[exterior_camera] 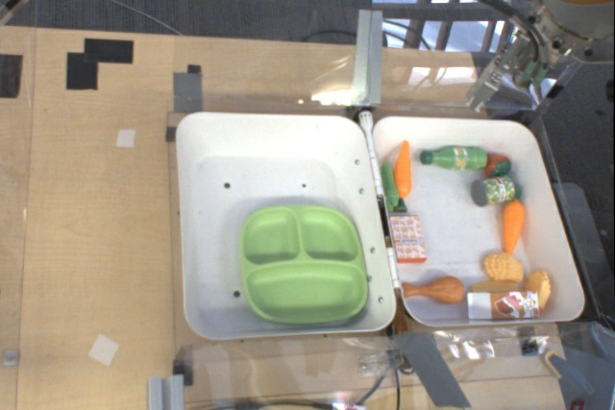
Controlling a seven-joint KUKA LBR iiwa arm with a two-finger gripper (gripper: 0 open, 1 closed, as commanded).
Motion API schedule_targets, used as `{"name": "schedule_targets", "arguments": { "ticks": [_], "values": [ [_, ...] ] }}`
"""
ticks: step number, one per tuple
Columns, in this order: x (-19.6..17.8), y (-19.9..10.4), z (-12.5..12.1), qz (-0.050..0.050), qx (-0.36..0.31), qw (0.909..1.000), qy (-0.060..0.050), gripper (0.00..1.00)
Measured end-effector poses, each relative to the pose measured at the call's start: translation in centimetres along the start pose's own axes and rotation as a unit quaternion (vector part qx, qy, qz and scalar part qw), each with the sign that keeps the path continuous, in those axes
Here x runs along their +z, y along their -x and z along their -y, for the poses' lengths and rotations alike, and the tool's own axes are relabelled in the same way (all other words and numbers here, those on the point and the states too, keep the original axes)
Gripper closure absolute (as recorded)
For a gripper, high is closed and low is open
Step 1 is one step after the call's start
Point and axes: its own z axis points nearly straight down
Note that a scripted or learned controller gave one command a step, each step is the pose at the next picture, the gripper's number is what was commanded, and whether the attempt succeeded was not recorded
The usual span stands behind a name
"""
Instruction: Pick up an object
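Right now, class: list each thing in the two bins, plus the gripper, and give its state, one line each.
Green plate: flat, right way up, left bin.
Green bottle: on its side, right bin.
Can: on its side.
Two carrots: lying flat, apart.
Drumstick: lying at the front wall.
Small box: flat, beside the divider.
Gripper: above the right bin's back edge, holding nothing seen.
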Motion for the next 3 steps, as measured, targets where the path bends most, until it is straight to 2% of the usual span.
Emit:
{"name": "schedule_targets", "arguments": {
  "ticks": [1,2,3],
  "values": [
    [-1.2,0.2,-0.1,0.004,-0.003,1.0000,0.001,1.00],
    [-7.8,-0.7,-2.0,0.001,0.042,0.9991,0.001,1.00],
    [4.4,-2.9,1.0,-0.005,-0.017,0.9998,-0.003,1.00]
  ]
}}
